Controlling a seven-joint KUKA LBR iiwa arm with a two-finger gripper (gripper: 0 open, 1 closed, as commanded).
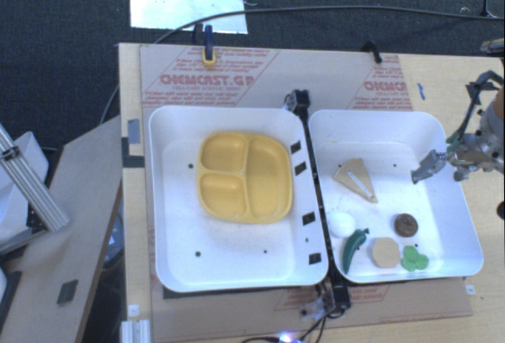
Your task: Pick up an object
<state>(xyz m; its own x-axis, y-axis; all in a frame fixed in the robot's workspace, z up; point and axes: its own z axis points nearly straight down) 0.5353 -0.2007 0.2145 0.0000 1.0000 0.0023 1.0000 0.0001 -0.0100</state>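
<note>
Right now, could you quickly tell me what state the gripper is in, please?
Gripper: cannot be told at this size; it sits over the right bin, near its right wall, with nothing visibly held.

My pincer [430, 166] is a small grey metal claw, its pale fingertip [420, 172] a blunt, dull tab of bare metal. Behind it my wrist is a cluttered block of grey and dark fittings [473, 150], with a glint of teal on one side. Thin dark cables [476, 94] loop up from that block in a loose arc.
</note>
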